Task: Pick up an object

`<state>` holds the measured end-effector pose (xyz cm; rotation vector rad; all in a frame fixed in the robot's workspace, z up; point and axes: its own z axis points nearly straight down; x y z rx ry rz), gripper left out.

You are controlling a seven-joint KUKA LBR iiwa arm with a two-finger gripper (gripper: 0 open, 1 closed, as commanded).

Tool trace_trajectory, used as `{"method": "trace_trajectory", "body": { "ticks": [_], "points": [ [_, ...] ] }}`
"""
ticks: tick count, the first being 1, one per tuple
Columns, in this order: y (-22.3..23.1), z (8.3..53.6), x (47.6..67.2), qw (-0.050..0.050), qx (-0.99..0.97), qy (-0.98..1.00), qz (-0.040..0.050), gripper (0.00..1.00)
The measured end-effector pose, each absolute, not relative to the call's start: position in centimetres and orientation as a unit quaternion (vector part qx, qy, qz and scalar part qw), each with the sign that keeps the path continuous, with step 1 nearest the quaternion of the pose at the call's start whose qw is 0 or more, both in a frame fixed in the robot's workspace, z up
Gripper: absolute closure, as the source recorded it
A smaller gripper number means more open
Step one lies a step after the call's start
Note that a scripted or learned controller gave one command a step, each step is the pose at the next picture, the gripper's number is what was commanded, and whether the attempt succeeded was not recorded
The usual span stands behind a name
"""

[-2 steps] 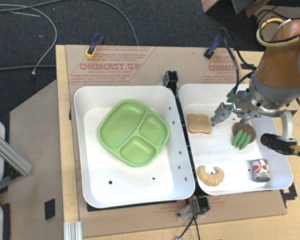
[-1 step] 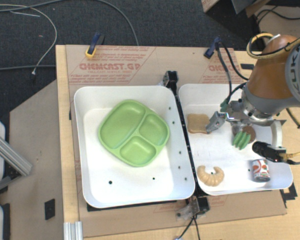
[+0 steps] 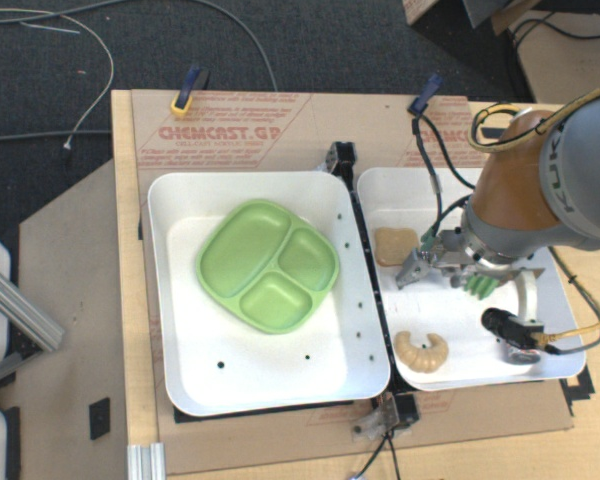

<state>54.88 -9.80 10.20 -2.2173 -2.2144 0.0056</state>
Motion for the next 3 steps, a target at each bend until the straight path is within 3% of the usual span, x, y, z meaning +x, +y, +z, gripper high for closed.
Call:
{"method": "trace_trajectory", "body": {
  "ticks": [1, 2, 3],
  "points": [
    [-9.7, 8.4, 54.8, 0.003, -0.707, -0.707, 0.0012, 0.0],
    [-9.7, 9.6, 54.9, 0.001, -0.708, -0.707, -0.0003, 1.0],
    [-10.1, 13.9, 55.1, -0.002, -0.707, -0.707, -0.0011, 1.0]
  ]
}}
